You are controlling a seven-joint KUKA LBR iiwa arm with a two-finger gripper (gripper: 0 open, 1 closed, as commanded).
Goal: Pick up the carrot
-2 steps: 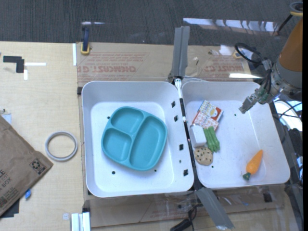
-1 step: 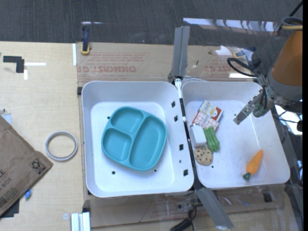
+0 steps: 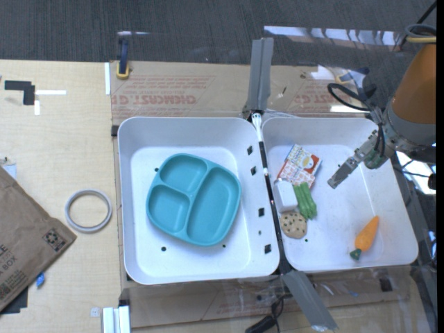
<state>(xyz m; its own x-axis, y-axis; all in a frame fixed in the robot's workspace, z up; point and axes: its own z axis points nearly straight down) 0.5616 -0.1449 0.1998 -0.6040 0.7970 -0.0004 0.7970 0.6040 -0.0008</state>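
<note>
An orange carrot [image 3: 365, 236] with a green stub end lies near the front right corner of the right bin [image 3: 388, 259]. My gripper [image 3: 341, 175] hangs over the middle of that bin, up and to the left of the carrot and clear of it. Nothing shows between its fingers.
On the right bin's left side lie a colourful snack packet [image 3: 300, 165], a white block [image 3: 285, 195], a green vegetable [image 3: 306, 201] and a cookie [image 3: 293, 224]. The left bin [image 3: 135, 207] holds a teal divided plate [image 3: 193, 198]. A tape ring [image 3: 88, 209] rests on the bench.
</note>
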